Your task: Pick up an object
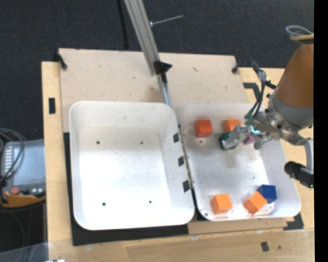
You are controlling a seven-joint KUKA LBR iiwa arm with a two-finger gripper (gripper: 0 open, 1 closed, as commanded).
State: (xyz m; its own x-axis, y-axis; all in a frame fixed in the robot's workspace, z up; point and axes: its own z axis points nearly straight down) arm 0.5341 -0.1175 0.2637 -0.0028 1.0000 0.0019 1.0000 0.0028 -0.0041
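The right white bin (279, 162) holds several small blocks. One orange block (203, 127) lies at its far left, and a second orange block (230, 125) sits just right of it, partly behind the gripper. Two more orange blocks (221, 203) (255, 202) lie near the front rim, with a blue block (268, 191) beside the right one. My gripper (229, 140) hangs low over the bin's far middle, just in front of the second orange block. I see no block between its tips.
The left white bin (126, 162) stands beside the right one. A slanted aluminium bar (143, 29) rises from the bench behind the bins. The grey and orange arm (295, 91) covers the right bin's far right corner.
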